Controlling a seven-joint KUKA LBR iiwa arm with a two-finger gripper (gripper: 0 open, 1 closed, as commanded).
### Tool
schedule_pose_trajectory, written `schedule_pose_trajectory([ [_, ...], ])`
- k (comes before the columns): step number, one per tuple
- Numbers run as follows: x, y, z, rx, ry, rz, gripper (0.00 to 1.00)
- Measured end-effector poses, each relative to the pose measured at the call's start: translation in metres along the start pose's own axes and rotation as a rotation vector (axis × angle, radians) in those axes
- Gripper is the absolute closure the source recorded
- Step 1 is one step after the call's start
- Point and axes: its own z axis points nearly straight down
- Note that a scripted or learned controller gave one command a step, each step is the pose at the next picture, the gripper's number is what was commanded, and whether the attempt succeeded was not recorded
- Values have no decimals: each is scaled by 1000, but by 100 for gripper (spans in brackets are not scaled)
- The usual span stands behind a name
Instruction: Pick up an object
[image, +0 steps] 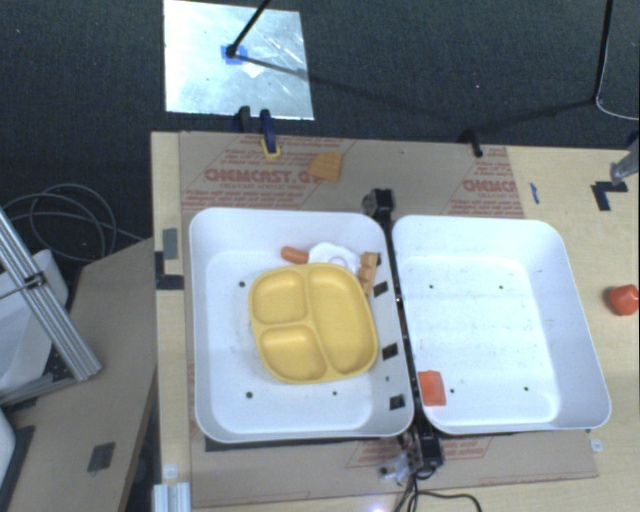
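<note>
Even, bright overhead light is falling on the counter (560, 180), and the two white bins (210, 400) (570, 400) are glaring nearly to washout. Shadows are lying soft and short under the bin rims. A foil sheet (238, 60) is shining unevenly. The picture is looking soft and grainy throughout, with dark floor (80, 100) losing detail.

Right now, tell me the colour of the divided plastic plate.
Yellow; the divided plastic plate shows best in the camera view.

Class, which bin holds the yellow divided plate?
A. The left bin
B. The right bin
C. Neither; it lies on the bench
A: the yellow divided plate lies inside the left bin, while the right bin has a small orange block at its near-left corner.
</note>
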Motion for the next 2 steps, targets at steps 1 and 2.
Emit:
schedule_pose_trajectory([
  [1,0,-81,47,7,4,5,0],
  [2,1,-96,102,6,3,3,0],
])
